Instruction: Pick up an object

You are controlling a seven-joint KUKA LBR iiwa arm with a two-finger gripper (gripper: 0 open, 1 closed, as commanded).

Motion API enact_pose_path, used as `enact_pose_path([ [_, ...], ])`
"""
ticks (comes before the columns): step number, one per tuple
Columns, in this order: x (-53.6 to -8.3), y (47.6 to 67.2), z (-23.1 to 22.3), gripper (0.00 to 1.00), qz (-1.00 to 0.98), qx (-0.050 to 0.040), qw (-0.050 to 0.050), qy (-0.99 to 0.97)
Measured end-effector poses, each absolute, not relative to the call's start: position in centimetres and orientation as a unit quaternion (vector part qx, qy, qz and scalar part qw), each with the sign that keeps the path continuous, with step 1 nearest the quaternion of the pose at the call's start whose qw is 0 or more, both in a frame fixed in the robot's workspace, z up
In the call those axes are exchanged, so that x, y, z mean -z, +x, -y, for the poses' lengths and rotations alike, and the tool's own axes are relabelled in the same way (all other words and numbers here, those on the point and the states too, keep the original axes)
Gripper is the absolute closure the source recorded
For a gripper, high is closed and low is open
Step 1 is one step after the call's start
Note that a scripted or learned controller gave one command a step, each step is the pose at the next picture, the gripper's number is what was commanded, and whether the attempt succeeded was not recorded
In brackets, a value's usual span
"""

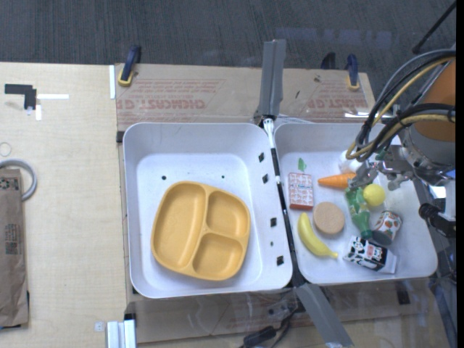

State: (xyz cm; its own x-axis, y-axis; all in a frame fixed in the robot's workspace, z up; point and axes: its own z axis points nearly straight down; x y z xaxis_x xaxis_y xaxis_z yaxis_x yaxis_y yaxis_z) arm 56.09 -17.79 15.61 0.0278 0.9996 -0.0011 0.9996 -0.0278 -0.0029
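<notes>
A milk carton [370, 253] and banana [315, 238] are lying nearest in the right bin [428, 263], a carrot [336, 182] farther back. The gripper [371, 176] is hovering above a lemon [374, 195]; jaw state cannot be told. The yellow plate [201, 230] is sitting in the left bin [138, 216].

Two white bins are sitting on the bench: the left bin [138, 194] and the right bin [319, 140]. One yellow divided plate [201, 230] is lying in the left. The right is holding one banana [315, 238], one carrot [336, 182], one lemon [374, 194], one round cookie [329, 218], one red-and-white carton [301, 191], one cow-print carton [366, 251] and one small can [388, 225].
</notes>
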Motion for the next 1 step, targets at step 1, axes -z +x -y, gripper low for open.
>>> enact_pose_path([
  [1,-9.16,59.09,20.55,0.0,0.726,-0.0006,-0.001,-0.688],
])
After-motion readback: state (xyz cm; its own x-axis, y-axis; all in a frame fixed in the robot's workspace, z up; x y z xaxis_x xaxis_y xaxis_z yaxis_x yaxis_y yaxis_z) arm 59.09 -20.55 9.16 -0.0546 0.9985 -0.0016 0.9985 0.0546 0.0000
